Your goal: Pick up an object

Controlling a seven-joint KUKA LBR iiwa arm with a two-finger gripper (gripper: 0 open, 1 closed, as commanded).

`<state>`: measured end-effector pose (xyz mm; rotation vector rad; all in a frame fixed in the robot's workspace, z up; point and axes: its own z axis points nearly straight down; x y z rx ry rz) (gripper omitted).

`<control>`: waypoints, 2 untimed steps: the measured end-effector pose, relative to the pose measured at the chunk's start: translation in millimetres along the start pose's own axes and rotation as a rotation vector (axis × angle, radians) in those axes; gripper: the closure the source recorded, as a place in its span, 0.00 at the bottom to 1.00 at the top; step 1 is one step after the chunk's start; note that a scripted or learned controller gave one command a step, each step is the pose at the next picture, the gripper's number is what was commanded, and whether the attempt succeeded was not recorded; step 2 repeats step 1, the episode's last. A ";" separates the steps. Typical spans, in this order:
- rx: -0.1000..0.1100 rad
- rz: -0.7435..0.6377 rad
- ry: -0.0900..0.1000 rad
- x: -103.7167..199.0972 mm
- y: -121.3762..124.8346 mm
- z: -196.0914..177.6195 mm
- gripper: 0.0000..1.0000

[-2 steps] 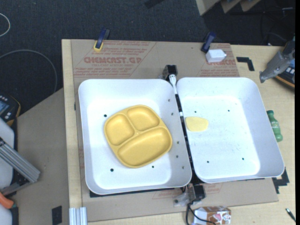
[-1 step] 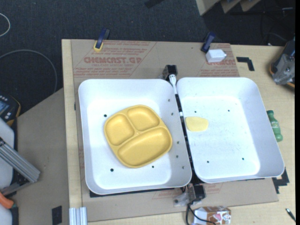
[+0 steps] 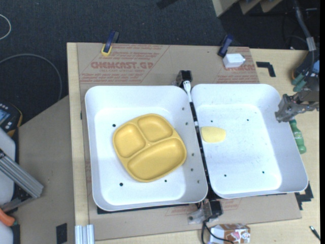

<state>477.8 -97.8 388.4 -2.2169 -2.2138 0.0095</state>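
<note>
Fingers first: we honestly can't tell if they're open or closed, since the gripper (image 3: 290, 111) is a grey blur sitting over the right rim of the right bin (image 3: 244, 156), with nothing visibly in it. There are two candidates to pick. A small yellow lump (image 3: 213, 134) lies in the right bin, close to its left wall and well apart from the gripper. A big yellow divided plate (image 3: 149, 147) lies flat in the middle of the left bin (image 3: 96, 151). Our worry with the lump is how near it is to the wall and the divider between the bins; a descent slightly off could clip the wall or just nudge the lump away. It looks low and rounded, so we'd guess it squirts out easily. The plate looks worse: wide, flat and shallow, with not much to pinch except a rim, so we'd expect a slip or a tilt there. There's also a green thing (image 3: 298, 139) right by the right bin's rim under the gripper, which we can't identify, and it could get bumped on the way in. Both bins are smooth and white, so things probably slide. They sit on a cardboard-covered table (image 3: 152, 60) with clamps at the back edge, and there's dark carpet and loose cables around it.
</note>
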 end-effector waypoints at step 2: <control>-0.003 -0.013 0.002 103.4 1.5 44.8 1.00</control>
